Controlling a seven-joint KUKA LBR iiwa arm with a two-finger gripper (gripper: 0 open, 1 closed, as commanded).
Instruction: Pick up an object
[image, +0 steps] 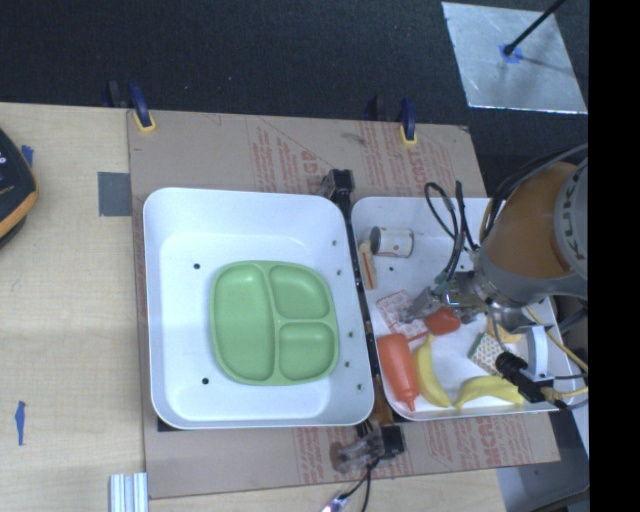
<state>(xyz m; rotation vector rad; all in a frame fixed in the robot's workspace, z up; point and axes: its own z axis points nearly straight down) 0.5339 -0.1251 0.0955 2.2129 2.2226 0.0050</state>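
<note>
My gripper (441, 302) hangs low over the middle of the right bin (420, 212), with the arm reaching in from the right. A small red-orange round object (444, 323) lies directly beneath it, touching or nearly touching the gripper. Just left of that lies a pale wrapper with red print (393, 304). Toward the bin's front lie an orange-red carrot-shaped item (397, 364) and two yellow bananas (433, 376) (489, 392). A white cylinder (393, 241) rests at the back left, and a thin tan stick (367, 268) lies along the left wall.
The left bin (170, 300) holds a green divided plate (272, 321). A checkered card (486, 350) lies in the right bin under the arm. Black cables (446, 215) loop over the back of the right bin. The bins sit on cardboard held by clamps.
</note>
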